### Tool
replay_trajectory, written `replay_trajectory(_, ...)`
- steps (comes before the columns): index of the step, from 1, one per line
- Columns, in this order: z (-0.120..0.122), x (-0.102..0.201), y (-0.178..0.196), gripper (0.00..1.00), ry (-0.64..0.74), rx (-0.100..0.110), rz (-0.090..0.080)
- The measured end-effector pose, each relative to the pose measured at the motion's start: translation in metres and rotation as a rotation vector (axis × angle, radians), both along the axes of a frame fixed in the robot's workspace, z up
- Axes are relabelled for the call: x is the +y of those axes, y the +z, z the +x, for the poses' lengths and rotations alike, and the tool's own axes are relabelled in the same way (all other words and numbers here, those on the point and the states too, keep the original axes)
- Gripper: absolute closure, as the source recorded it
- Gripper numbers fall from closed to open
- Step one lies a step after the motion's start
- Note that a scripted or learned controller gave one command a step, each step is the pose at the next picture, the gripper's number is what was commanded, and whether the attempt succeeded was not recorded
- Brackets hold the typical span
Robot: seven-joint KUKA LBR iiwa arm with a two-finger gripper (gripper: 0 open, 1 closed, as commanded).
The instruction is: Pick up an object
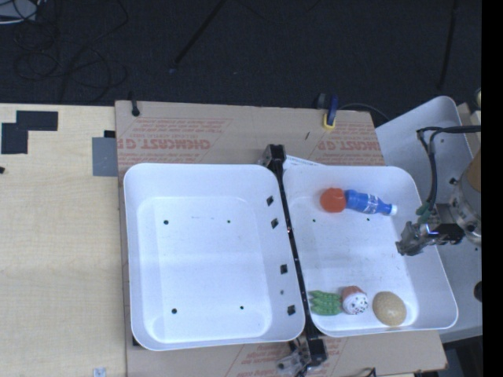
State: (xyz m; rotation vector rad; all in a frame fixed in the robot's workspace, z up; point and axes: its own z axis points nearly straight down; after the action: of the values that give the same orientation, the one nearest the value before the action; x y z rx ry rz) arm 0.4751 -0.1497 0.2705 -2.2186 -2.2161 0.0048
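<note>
The right bin (416, 203) holds an orange ball (332, 200) touching a blue bottle (368, 203) near its far side. Along its near edge lie a green toy (323, 302), a small white and red dotted ball (354, 301) and a tan egg-shaped object (388, 308). My gripper (410, 240) hangs at the right wall of this bin, about level with its middle, apart from all the objects. Nothing shows between its fingers.
The left bin (141, 203) stands beside the right one, with a black divider clamp (284, 234) between them. Both rest on a cardboard sheet (204, 136). A cable (431, 171) loops above the gripper at the right.
</note>
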Motion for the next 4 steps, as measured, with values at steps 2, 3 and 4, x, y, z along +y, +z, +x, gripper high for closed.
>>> replay_trajectory(2, 0.000, -0.001, 0.018, 1.00, 0.001, 0.006, 0.002)
replay_trajectory(3, 0.000, 0.000, 0.013, 1.00, -0.001, -0.003, -0.001)
replay_trajectory(4, 0.001, 0.003, 0.021, 1.00, 0.003, -0.005, -0.001)
